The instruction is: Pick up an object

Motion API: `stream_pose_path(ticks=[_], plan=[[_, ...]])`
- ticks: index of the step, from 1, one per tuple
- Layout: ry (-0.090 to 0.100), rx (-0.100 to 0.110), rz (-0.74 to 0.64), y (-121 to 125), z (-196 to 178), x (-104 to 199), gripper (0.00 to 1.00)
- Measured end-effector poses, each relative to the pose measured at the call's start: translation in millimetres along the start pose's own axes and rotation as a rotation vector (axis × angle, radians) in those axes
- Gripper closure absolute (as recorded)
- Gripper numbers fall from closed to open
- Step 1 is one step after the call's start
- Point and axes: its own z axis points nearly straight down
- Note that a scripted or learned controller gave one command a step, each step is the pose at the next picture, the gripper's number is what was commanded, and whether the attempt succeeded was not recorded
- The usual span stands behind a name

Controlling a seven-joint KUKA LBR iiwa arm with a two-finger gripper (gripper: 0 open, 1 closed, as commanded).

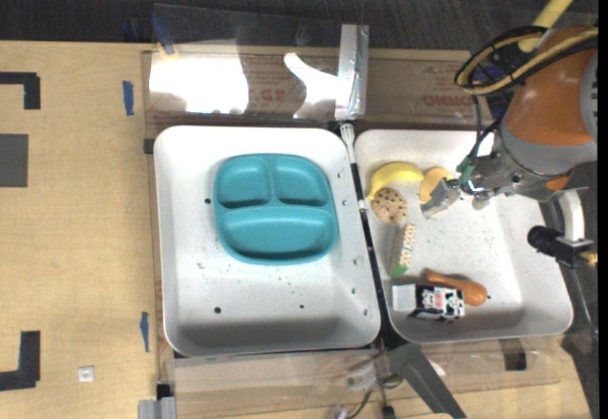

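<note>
Gripper [457, 197] above right bin [541, 313], beside yellow banana [394, 177]; labels unreadable.

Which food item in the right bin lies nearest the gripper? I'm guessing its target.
The small orange-yellow piece beside the banana; it sits right at the gripper. The cookie and carrot lie farther off.

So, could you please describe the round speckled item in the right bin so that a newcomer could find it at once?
Start at the right bin, the one without the teal tray. Look near its left wall, toward the far end, just below the yellow banana. The cookie is the flat tan disc with dark specks; its neighbours are plain yellow or a pale narrow strip.
</note>
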Motion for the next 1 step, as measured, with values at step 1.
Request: stream_pose_path(ticks=[1], plan=[[-0.003, -0.01, 0.258, 34.4, -58.2, 31.9, 0.0]])
